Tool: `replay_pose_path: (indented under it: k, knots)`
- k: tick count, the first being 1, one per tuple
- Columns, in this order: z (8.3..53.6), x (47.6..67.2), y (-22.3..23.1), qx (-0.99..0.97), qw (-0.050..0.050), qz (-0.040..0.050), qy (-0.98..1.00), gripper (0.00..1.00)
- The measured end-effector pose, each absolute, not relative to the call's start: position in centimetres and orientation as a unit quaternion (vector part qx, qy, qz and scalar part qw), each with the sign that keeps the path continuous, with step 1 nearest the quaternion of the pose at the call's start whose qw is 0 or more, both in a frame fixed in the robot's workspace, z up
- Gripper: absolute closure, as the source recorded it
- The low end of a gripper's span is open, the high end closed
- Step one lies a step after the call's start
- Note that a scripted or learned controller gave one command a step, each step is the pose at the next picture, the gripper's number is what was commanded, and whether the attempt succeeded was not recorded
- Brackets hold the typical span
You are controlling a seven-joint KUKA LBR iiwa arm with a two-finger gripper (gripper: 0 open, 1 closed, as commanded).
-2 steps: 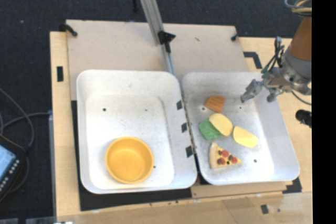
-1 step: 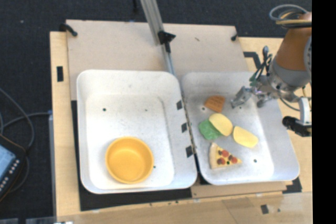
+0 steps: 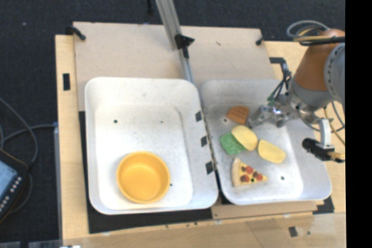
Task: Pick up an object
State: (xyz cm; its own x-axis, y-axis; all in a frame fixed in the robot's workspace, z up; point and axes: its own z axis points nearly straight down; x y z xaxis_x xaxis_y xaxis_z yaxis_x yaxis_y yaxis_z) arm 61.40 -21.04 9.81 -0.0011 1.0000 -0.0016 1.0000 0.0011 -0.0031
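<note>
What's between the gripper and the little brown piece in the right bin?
Nothing visible. The gripper sits just right of the brown piece, with bare bin floor between them. The yellow pieces and green piece lie nearer the camera, off that line.

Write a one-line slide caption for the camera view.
KUKA arm's pincer hovers in the right bin beside a brown toy, above two yellow pieces and a toy pizza slice; a yellow bowl sits in the left bin.

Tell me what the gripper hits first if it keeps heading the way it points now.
Probably the brown toy: the gripper points left across the right bin, and that piece lies just ahead of its tip. Height above the bin floor is unclear from this view.
</note>
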Motion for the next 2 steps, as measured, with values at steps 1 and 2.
replay_pose_path:
  k: [1, 2]
  knots:
    - [11.3, 61.6, -21.2, -0.707, -0.003, -0.0005, -0.708, 1.0]
    - [17.4, 62.6, -21.1, -0.706, -0.004, -0.002, -0.708, 1.0]
